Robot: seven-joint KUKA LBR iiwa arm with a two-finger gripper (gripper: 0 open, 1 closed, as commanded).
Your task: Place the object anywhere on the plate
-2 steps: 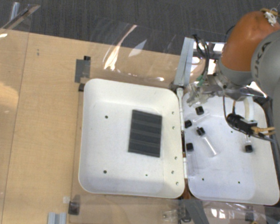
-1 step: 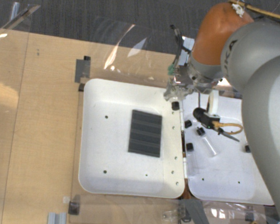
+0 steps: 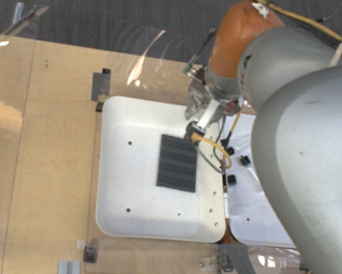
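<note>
The gripper (image 3: 193,110) hangs over the far right corner of the left bin (image 3: 118,182), just above the bin's rim. From this angle the wrist and the arm's bulk cover it, so I cannot tell whether it is open or closed. Nothing can be seen held in it. It stands near the far right corner of the dark slab (image 3: 178,163) but apart from it. The grey arm (image 3: 305,116), with its orange band (image 3: 235,37), comes in from the right and covers much of the right bin (image 3: 254,208).

Both white bins sit side by side on a pale wooden bench (image 3: 37,150). A small black clamp (image 3: 102,84) stands at the left bin's far left corner and another (image 3: 90,253) sits near its near left corner. A curved clear plastic sheet (image 3: 149,53) catches the light behind the bins, and dark grey carpet (image 3: 111,7) runs along the top of the view.

The slab lies flat on the floor of the left bin, right of the middle and toward the far side. It is a dark grey rectangle, longer than it is wide, with ridges running across it in bands. Its edges run nearly square with the bin's walls, and it touches none of them.
</note>
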